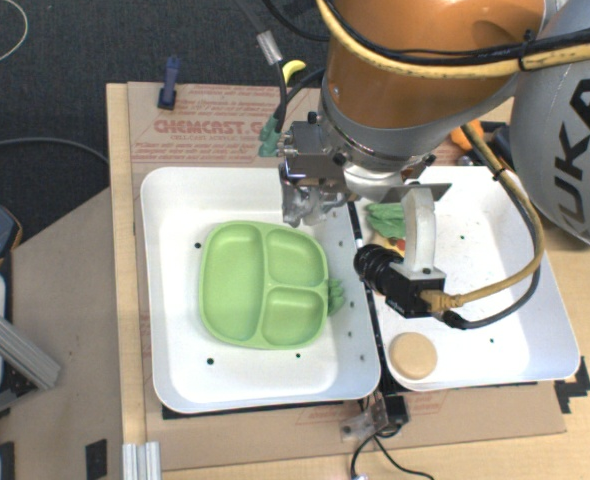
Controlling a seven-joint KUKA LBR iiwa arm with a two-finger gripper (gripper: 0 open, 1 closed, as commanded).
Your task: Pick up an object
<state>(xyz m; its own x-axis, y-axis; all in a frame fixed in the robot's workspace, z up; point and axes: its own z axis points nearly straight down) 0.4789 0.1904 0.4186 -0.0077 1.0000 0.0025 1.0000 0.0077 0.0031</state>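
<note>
Green divided plate [265, 285] in left bin [165, 268] | tan disc [413, 355] in right bin [535, 348] | gripper [305, 203] state unclear

— What colours sit in the left bin [165, 268]?

— The bin is white with a few small black dots; the divided plate [265, 285] in it is a plain pale green, no pattern.

— And the right bin [515, 268]?

— White too, black-dotted. A tan round disc [413, 356] lies in it, plus a green item [385, 216] with a spot of red beside it.

— The arm?

— Glossy orange band [425, 28] over grey, with yellow-tan cable [505, 278] and a black fitting [395, 280]; the gripper [303, 203] is dull metallic grey.

— Underneath?

— Brown cardboard [215, 118] printed with red lettering, and a blue clip [169, 83] at its edge.
</note>
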